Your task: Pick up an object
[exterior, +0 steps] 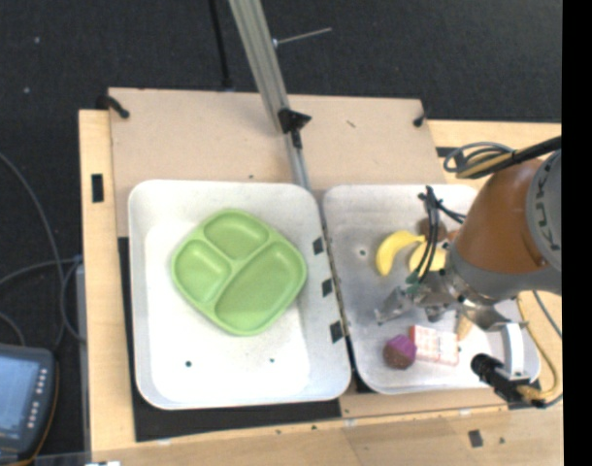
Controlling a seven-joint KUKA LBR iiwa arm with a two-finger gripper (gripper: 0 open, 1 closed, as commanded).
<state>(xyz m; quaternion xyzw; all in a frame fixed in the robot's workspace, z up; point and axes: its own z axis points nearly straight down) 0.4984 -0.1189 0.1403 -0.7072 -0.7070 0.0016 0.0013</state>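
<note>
nothing is lifted yet; the gripper (405, 302) sits low in the right bin (359, 226), just below the banana (394, 250) and above the purple ball (400, 351) and box (436, 345); i cannot tell its finger state; left bin (165, 367) holds a green tray (240, 272); wooden bench (199, 134), dark floor (82, 27).

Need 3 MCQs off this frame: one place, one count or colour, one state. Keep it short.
1. Where is the green plate?
A. left bin
B. right bin
C. bare bench

2. How many compartments has it?
A. two
B. three
C. five

3. How does the banana lie?
A. on the plate
B. on the right bin floor, by the arm
C. outside both bins

Answers:
1 A, it sits in the left bin.
2 B, two small and one large show.
3 B, it lies on the white floor beside the arm.
</note>
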